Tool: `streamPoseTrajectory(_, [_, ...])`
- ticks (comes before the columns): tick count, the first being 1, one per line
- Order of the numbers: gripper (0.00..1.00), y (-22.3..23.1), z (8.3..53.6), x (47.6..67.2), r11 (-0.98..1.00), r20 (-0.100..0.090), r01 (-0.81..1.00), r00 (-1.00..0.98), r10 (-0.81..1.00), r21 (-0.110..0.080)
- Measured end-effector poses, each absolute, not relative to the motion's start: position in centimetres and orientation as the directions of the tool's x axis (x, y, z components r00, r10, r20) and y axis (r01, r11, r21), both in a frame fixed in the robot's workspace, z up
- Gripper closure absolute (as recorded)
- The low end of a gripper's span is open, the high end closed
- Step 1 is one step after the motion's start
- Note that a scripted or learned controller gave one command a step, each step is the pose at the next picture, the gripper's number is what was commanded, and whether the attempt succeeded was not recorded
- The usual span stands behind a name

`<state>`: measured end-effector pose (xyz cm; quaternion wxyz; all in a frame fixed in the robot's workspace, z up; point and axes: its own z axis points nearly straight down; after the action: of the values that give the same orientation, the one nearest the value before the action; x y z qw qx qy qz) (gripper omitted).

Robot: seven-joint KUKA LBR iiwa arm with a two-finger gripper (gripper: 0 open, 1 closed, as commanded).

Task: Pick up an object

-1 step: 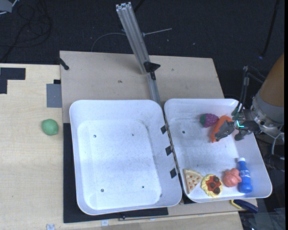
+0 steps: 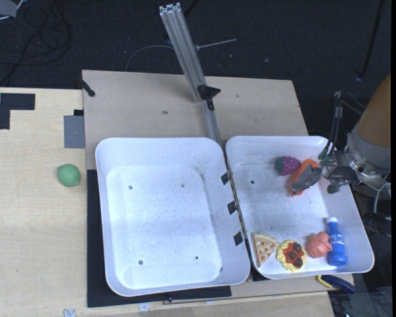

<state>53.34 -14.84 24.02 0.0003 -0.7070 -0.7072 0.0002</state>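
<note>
Tool (image 2: pixel 310 177) is hanging over the right bin (image 2: pixel 264 203), grip state untellable; the carrot (image 2: pixel 306 170) beneath and grapes (image 2: pixel 287 165) beside risk being nudged away.

lab | bench (image 2: pixel 26 197) | white bins (image 2: pixel 119 152) | loose cables (image 2: pixel 46 18)

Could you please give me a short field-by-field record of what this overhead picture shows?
arm: reaches in from the right
end effector: over the right bin, beside the orange object
right bin: purple object, orange object, pizza slice toy, round yellow-red toy, pink toy, blue bottle
left bin: white, shallow
bench outside the bins: green ball, left of the left bin
grasp: cannot tell
</note>
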Motion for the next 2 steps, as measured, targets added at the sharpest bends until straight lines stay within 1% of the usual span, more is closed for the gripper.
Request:
streamPoseTrajectory(1, [0.00,-15.4,19.0,52.5,0.000,0.001,1.000,0.000,1.000,-0.005])
streamPoseTrajectory(2, [0.00,-15.4,14.7,52.6,0.000,0.001,1.000,0.000,1.000,-0.004])
